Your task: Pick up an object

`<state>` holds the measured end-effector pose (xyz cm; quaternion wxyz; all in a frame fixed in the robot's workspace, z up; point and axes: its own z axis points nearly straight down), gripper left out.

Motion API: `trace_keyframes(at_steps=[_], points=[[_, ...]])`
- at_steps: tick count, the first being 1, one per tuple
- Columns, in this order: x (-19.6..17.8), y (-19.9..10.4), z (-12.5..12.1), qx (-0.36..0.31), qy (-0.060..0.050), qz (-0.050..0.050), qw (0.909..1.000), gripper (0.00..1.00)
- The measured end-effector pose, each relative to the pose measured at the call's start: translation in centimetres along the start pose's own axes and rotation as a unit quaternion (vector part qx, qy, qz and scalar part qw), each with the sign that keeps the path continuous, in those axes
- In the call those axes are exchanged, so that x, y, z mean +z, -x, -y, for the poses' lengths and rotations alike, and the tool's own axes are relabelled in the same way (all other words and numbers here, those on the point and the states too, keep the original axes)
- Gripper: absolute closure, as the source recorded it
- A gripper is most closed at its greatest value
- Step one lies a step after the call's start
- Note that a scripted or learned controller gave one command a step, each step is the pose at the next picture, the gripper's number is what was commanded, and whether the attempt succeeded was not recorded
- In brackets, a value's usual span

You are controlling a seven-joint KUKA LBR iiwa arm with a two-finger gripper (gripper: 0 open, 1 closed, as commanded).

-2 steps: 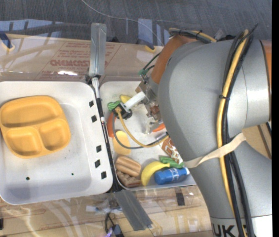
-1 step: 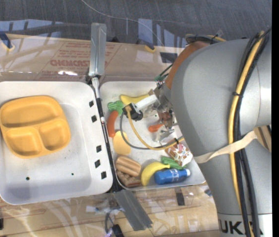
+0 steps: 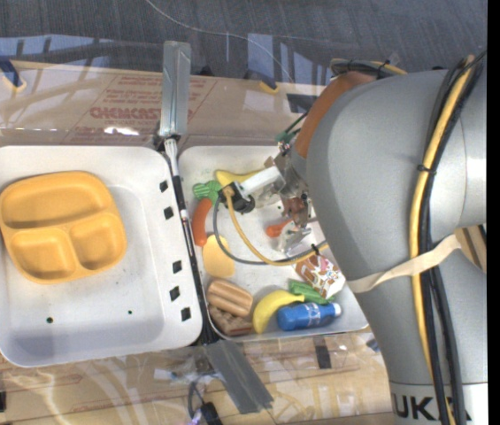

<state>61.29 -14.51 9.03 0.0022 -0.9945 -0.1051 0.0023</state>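
The big grey arm [image 3: 391,193] covers the right part of the right bin [image 3: 198,162], so that side is hidden. The gripper [image 3: 292,212] is low over the middle of this bin, but I cannot tell its state, the metal parts are too small and mixed. Near it lie a carrot [image 3: 200,221], a banana [image 3: 273,308], a blue bottle [image 3: 307,315] and a bread roll [image 3: 230,297]. The left bin [image 3: 19,339] holds a yellow divided plate [image 3: 59,224].

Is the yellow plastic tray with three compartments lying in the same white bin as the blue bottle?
No, the yellow plastic tray lies in the left white bin, while the blue bottle lies in the right white bin.
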Motion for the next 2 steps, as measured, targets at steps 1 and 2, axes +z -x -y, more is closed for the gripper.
trace_keyframes(at_steps=[1,2], points=[[-7.5,-3.2,0.7,-0.054,0.001,-0.003,0.9985,0.0],[0.1,1.6,2.9,0.001,-0.001,0.002,1.0,0.0]])
